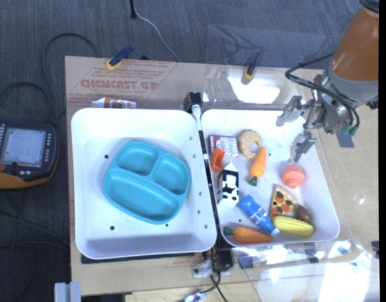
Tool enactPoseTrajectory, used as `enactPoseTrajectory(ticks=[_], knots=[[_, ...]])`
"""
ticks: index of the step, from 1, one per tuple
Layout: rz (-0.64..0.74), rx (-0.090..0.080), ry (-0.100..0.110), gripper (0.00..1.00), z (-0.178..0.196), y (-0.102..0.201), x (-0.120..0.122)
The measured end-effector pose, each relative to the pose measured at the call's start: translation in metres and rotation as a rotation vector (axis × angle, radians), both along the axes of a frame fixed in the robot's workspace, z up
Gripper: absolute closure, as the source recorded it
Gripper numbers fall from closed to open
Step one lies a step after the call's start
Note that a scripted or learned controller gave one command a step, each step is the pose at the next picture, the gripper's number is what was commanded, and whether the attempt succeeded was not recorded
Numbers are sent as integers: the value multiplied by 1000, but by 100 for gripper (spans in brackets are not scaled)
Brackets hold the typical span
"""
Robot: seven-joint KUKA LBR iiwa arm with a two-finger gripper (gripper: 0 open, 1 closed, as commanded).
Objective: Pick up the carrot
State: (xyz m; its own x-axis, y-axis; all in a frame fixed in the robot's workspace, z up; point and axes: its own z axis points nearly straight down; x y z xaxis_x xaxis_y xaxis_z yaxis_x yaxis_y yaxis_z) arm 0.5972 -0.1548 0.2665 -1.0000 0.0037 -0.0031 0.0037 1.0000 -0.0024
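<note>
We assess this as a robotics laboratory or test cell. The grey KUKA arm (pixel 359 49) with orange band carries a gripper (pixel 301 128) over two white bins (pixel 86 187) set on a bench of raw board (pixel 86 74) stencilled in red. Well to the gripper's left, a handheld control pendant (pixel 22 153) lies on grey carpet (pixel 29 17) with loose cables (pixel 67 39). Below the gripper we note plastic toy food (pixel 268 187); far left, a blue divided tray (pixel 147 180).

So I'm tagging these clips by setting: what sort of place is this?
Probably a robotics lab: a robot arm reaches over two white bins holding toy food like a carrot, and a teach pendant lies on grey carpet.
</note>
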Motion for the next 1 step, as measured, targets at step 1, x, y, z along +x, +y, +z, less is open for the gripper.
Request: enactPoseTrajectory(ticks=[1], knots=[[-41, 4, 14, 0, -127, 4, 18]])
